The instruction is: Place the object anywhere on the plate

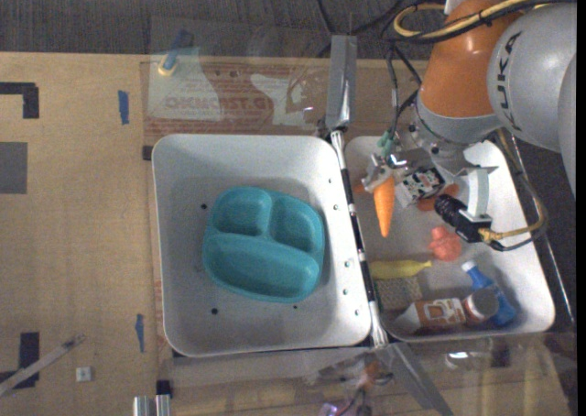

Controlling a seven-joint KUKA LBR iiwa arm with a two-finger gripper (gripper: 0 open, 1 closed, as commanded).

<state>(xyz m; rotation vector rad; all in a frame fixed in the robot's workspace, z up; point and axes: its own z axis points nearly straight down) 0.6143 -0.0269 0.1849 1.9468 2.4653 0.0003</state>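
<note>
A teal divided plate (264,245) lies in the middle of the left bin (183,176). An orange carrot (385,208) hangs point-down over the left side of the right bin (540,304), just right of the divider between the bins. Its thick upper end sits between the fingers of my gripper (386,176), which is shut on it. The grey and orange arm comes in from the upper right and hides the back part of the right bin.
The right bin holds a yellow banana (400,268), a pink-orange toy (444,243), a brown bottle (447,312) lying on its side, a blue-capped bottle (485,288) and a small mesh piece (394,292). A metal rail (352,222) separates the bins.
</note>
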